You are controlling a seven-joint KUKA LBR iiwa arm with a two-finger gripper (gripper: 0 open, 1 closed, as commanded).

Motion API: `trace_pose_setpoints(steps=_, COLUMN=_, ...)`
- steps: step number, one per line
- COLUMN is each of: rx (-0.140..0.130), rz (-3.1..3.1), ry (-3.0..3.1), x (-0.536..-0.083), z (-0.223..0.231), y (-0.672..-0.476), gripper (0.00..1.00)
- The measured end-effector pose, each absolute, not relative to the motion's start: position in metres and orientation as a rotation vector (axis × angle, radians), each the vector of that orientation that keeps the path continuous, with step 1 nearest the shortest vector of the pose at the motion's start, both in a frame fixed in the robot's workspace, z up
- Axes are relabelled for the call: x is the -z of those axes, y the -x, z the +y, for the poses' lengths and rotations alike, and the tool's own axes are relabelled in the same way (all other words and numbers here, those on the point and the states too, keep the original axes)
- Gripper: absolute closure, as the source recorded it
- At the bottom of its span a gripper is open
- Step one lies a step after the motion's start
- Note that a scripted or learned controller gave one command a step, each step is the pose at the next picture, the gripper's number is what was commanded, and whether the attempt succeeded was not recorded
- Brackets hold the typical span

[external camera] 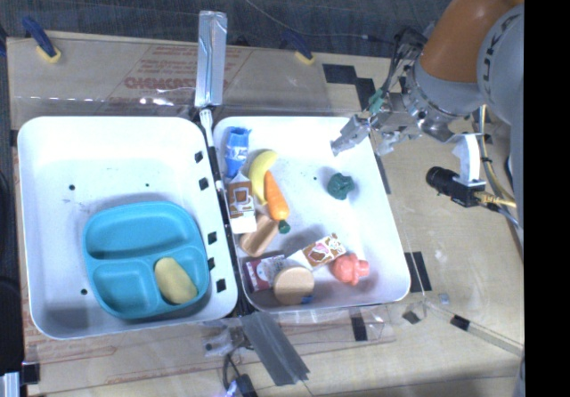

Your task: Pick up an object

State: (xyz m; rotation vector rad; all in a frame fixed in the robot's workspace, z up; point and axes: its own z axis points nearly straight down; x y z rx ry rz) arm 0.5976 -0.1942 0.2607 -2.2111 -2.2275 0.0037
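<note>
The gripper (354,135) hangs empty, fingers narrowly parted, upper right of frame. Below it, the dark green toy (339,185) looks light, firm; grasp across its middle.

Grey arm (499,39) with orange band (463,26) reached in from the right edge, wrist angled down-left, gripper (356,134) hung at the end of it, tips pointed left, nothing seen between them, finger spacing too unclear to call.
</note>
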Motion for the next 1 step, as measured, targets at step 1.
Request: trace_pose_setpoints(steps=1, rx=-0.007, rz=-2.243, ry=2.19, x=-0.1918, z=-0.1918, y=-0.5325, gripper=0.0)
